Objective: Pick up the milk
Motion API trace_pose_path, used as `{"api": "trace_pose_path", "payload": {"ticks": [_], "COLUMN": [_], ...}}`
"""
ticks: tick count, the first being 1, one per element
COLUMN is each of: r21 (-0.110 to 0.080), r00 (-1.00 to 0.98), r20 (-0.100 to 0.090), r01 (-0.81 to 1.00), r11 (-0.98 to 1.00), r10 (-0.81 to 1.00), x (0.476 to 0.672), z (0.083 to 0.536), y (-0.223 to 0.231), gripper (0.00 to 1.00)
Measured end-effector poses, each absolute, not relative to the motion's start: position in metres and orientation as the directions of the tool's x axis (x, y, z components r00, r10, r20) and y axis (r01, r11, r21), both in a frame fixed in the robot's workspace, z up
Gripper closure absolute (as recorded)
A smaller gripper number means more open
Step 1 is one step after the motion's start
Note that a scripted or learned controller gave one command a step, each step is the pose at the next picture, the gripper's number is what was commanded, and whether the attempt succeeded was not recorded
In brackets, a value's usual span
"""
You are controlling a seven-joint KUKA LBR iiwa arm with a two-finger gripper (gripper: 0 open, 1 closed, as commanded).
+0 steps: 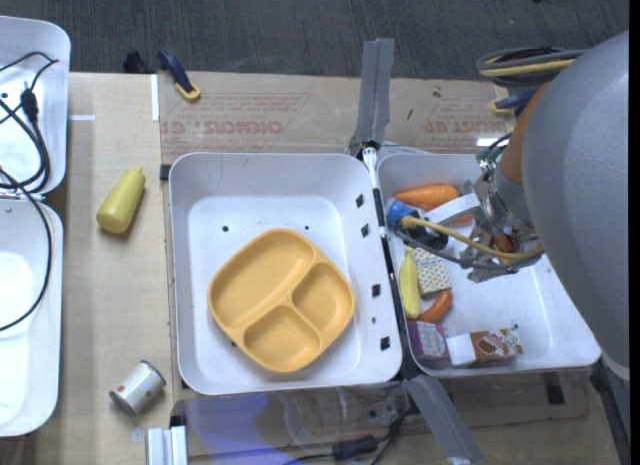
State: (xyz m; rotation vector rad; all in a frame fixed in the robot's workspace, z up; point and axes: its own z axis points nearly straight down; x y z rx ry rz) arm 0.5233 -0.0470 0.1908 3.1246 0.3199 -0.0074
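While hanging low over the far half of the right bin (565,338), wrapped in a yellowish hose: gripper (500,241), reached in from the right beneath the bulky grey arm. Cannot tell how far open, nor whether anything is held; cable and bracket hide the working end. Just beside it, a jumble of toy food packed toward the divider: smooth orange carrot (428,196), waxy yellow banana (409,283) lying lengthwise, a small checkered square (434,275) next to it. Nearer the front wall, apart from the gripper, the milk carton (486,346), a boxy brown-and-white pack tipped on its side, so probably flat faces up for grasping. Touching its left end, a purplish packet (428,338), likely to crowd a pinch there. Farther out, in the left bin (195,193), a glossy yellow divided plate (282,299).
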Motion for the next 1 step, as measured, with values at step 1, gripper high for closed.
{"api": "trace_pose_path", "payload": {"ticks": [1], "r21": [-0.002], "r00": [0.884], "r20": [-0.006], "r01": [0.468], "r11": [-0.884], "r10": [0.468], "x": [0.4778], "z": [0.2208], "y": [0.0304], "gripper": [1.0]}}
